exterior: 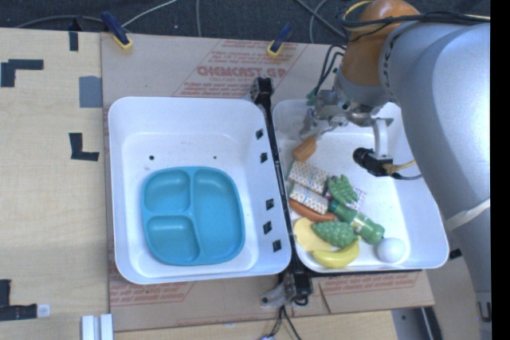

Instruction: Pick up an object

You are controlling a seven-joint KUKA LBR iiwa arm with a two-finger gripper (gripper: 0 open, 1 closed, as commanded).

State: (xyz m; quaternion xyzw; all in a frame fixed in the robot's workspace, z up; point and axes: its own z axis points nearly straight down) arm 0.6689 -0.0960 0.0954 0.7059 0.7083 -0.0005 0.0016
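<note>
The gripper (pixel 312 123) sits at the upper left of the right bin (pixel 414 207), close to the divider between the bins. Whether it is open or closed cannot be told at this resolution, and nothing is visibly held.

Nearest pick target is a small orange-brown piece (pixel 304 147), just below and slightly left of the gripper, touching or almost touching it. Its long axis runs diagonally, lower left to upper right.

The rest of the pile lies further down-frame: a patterned packet (pixel 307 178), green toy pieces (pixel 347 203), a yellow banana (pixel 335 255) and a white ball (pixel 390 249) near the bottom rim.

Room is tight to the left, where the bin wall stands just beside the piece. More open floor lies to the right of it. The left bin (pixel 127 171) holds a blue divided tray (pixel 193 215), well apart from the gripper.

Judgement: a short descent would do it, with the left wall the main risk.
</note>
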